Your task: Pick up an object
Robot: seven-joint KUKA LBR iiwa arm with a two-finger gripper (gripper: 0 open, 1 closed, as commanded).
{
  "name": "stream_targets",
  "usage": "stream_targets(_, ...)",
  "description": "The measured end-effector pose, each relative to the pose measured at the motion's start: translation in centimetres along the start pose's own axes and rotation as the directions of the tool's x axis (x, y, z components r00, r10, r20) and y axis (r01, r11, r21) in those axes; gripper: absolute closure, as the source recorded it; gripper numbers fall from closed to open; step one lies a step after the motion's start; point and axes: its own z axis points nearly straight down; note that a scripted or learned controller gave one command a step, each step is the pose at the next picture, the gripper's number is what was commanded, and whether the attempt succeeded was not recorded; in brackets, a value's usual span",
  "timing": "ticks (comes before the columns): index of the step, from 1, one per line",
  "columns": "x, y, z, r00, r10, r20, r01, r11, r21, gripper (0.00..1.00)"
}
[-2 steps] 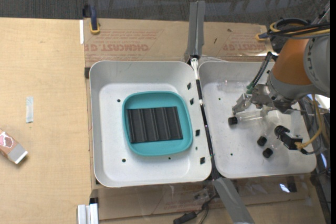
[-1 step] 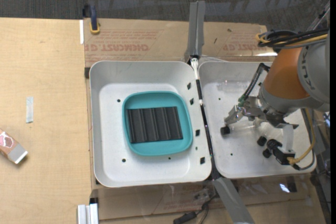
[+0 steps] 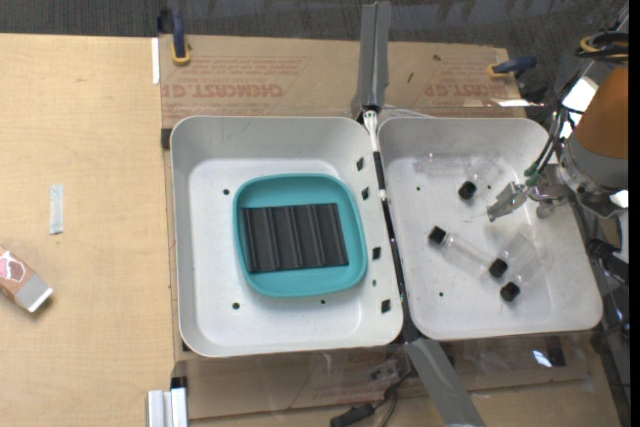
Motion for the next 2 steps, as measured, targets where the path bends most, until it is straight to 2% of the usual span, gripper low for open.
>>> stream_targets(1,3.6,1.9,1.8,1.0,-0.023,0.0,0.023,1.0,0.001,0.0)
stream_targets(2,7.4,3.0,1.7,0.997,-0.082,0.0,0.082,0.997,0.001,0.0)
